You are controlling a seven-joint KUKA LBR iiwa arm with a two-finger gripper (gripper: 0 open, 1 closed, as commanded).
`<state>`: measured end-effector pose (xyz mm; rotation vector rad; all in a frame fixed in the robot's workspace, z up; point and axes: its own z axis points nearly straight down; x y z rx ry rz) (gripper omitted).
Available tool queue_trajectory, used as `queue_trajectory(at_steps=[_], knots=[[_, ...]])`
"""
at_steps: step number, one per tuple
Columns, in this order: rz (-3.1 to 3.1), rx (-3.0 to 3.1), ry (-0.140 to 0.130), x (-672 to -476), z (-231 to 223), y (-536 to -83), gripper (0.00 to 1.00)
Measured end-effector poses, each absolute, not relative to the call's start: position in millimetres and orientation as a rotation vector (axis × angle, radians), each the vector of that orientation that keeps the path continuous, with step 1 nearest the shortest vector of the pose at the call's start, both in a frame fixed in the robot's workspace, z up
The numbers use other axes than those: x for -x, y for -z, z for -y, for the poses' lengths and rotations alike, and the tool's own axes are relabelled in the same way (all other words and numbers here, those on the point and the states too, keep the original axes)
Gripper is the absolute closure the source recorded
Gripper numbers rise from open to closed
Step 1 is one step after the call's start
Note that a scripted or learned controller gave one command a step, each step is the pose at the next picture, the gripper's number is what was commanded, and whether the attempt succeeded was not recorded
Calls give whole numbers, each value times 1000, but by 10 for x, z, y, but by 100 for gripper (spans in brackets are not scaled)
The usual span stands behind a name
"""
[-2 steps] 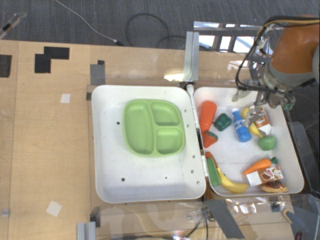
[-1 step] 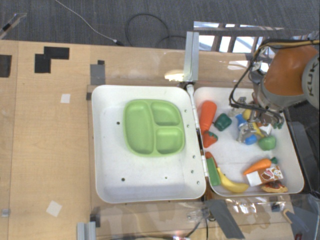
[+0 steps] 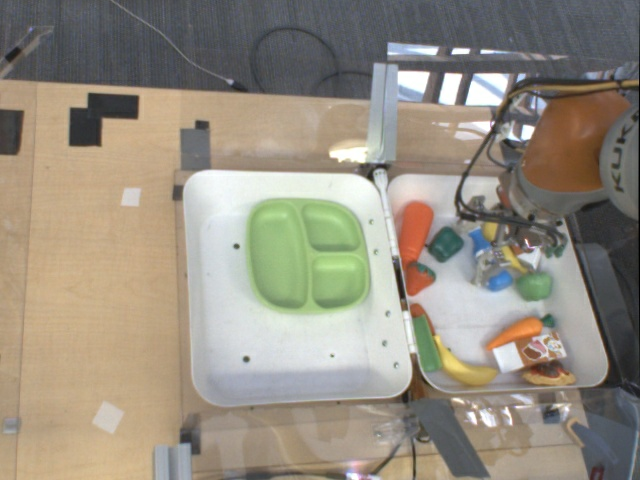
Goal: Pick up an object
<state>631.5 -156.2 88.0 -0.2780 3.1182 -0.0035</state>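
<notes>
- Nearest the camera, at the right bin's (image 3: 590,353) front rim, I see a banana (image 3: 462,368), a small carrot (image 3: 516,332) and a printed red-and-white piece (image 3: 545,353); all look like light, hard, glossy plastic toys.
- Beside them, against the divider, lies a thin green pod (image 3: 427,343), too flat for an easy hold.
- I judge the banana curved and slick; across its middle is where I would pinch it.
- Further back, a green lump (image 3: 535,286) sits just beside the gripper (image 3: 498,263); rounded and smooth, it could roll out of a pinch.
- The gripper hangs low over a cluster of blue and yellow pieces (image 3: 495,240) mid-bin; I cannot tell whether it is open or closed, or whether it has anything.
- Left of it lie a dark green block (image 3: 445,243), a small red piece (image 3: 420,278) and a large orange carrot (image 3: 414,230), which tapers, so I would grip its thick end.
- Across the divider, the left bin (image 3: 215,368) carries a pale green sectioned plate (image 3: 306,255), matte, stiff and shallow.
- Farthest back, the grey arm's orange band (image 3: 562,155) rises from the right, cables looping alongside.
</notes>
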Motion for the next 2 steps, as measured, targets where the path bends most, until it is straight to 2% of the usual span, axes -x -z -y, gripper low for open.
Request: queue_trajectory(at_steps=[1, 2], knots=[[-3118, 271, 2, -6216, 1537, -883, 0], [-3102, 274, 7, -6264, 1526, -1038, 100]])
